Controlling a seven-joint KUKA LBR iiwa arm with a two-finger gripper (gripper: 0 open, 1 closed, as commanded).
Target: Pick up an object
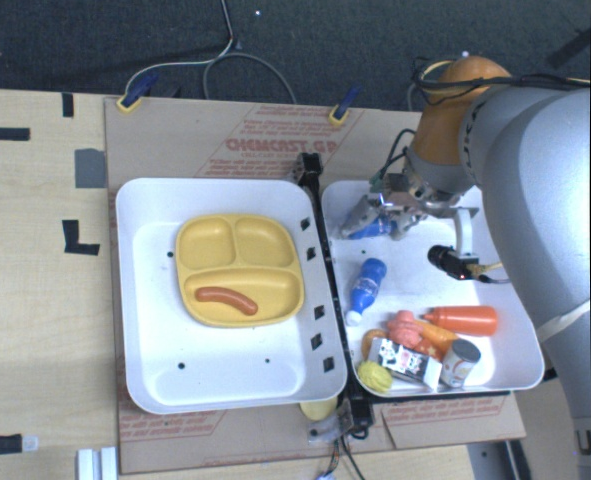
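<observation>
My gripper hangs low over the far left part of the right bin. Its metal fingers are spread apart, so it is open. A small blue object lies between them; whether they touch it I cannot tell. Just in front of it, a blue bottle with a white cap lies on the bin floor. At the bin's near side are an orange carrot-like piece, a pink item, a small tin can, a printed box and a yellow fruit.
The left bin holds a yellow divided plate with a sausage in its near section. A black divider runs between the bins. The grey arm covers the right bin's far right side.
</observation>
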